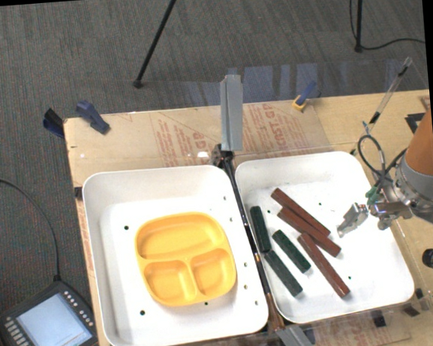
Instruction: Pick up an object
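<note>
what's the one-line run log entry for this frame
arm: over right bin | gripper: above bin floor, right of brown sticks | holding: nothing seen | left bin: yellow tray

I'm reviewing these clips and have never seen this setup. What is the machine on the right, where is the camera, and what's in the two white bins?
One fixed camera looks down at a slant on a bench. The machine entering from the picture's right is a robot arm; its gripper, a two-finger claw, hovers over the right bin and holds nothing. That bin holds three dark green bars and three brown bars, lying loosely together. The left bin holds a yellow divided tray with three compartments. Its job is to pick up an object.
</note>
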Controlling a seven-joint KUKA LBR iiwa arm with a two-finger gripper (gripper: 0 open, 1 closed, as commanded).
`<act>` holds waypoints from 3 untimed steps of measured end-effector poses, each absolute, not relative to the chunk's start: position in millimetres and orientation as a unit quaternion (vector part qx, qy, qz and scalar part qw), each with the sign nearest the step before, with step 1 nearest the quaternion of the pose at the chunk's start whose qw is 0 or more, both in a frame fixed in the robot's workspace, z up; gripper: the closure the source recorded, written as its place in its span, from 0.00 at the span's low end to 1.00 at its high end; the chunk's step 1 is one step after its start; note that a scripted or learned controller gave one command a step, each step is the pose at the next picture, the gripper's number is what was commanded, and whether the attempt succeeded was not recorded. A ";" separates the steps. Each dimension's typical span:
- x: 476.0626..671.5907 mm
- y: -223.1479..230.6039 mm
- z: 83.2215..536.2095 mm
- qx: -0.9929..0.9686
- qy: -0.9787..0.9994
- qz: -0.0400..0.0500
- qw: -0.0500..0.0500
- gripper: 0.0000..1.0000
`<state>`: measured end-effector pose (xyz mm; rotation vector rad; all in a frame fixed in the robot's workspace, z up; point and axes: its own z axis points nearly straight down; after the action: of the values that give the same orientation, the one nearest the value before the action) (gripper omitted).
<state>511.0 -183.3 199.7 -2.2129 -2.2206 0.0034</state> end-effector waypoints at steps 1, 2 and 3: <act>498.0 -150.2 85.4 -0.721 -0.693 0.001 0.003 0.00; 474.8 -148.9 85.1 -0.715 -0.699 0.001 0.004 0.00; 474.0 -150.2 92.3 -0.718 -0.696 0.002 0.006 1.00</act>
<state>474.0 -150.2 92.3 -2.2461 -2.1795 0.0060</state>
